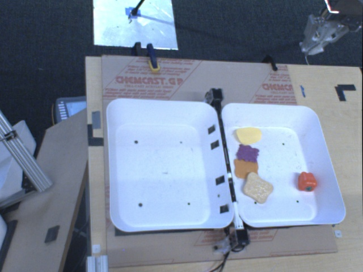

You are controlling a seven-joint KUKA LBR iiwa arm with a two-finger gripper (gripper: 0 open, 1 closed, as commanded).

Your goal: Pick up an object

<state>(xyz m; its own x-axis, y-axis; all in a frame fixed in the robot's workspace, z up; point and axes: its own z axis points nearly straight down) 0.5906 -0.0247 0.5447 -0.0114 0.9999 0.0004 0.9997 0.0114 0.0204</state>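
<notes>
**A:** What lies in the bins?

**B:** Two shallow white bins sit side by side on a bench. The right bin [323,152] holds five small things. Along its left wall, from back to front, run a pale yellow rounded piece [248,135], a purple lumpy piece [247,152], an orange square piece [245,168] and a tan slice of toast [258,188]. The purple, orange and toast pieces touch one another in a row; the yellow piece lies just behind the purple one. A small red pepper [307,181] with a dark green stem end sits apart, near the bin's right wall.

**A:** And the left bin [164,169]?

**B:** Its white floor shows a few small dark dots.

**A:** Where is the gripper [320,35]?

**B:** At the top right corner, well beyond the bench's far edge and well apart from both bins. It looks pale grey and blurred. I cannot tell how its jaws stand. Nothing visible touches it.
</notes>
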